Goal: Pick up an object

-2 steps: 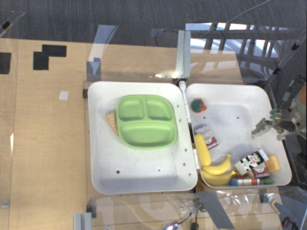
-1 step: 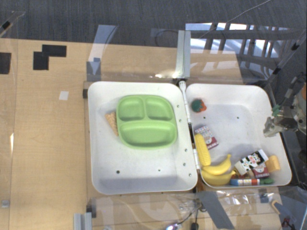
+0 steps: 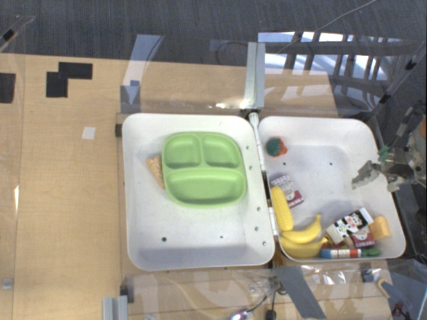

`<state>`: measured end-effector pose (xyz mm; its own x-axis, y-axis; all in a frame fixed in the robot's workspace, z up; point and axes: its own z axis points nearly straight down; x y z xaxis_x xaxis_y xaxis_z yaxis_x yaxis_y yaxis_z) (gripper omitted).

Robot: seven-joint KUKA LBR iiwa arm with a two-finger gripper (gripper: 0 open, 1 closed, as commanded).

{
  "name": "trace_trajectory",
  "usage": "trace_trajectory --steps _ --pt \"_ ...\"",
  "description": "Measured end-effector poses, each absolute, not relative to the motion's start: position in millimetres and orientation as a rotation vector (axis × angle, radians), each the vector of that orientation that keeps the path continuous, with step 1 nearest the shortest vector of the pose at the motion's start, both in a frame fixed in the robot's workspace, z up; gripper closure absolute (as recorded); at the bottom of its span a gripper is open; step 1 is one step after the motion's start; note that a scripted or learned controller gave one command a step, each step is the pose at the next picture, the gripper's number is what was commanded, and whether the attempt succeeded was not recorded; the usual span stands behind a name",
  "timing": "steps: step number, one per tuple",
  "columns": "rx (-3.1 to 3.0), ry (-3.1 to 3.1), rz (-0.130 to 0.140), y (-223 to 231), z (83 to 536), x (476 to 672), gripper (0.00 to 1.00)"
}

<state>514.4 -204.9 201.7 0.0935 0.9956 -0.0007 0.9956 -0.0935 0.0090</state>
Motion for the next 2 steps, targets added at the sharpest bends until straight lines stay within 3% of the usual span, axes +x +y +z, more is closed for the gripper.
trace_trajectory --steps 1,2 --pt "2.4 2.025 0.002 -199.0 121.6 487.4 0.0" --pt "2.252 2.175 0.011 -193.5 90.9 490.7 0.0"
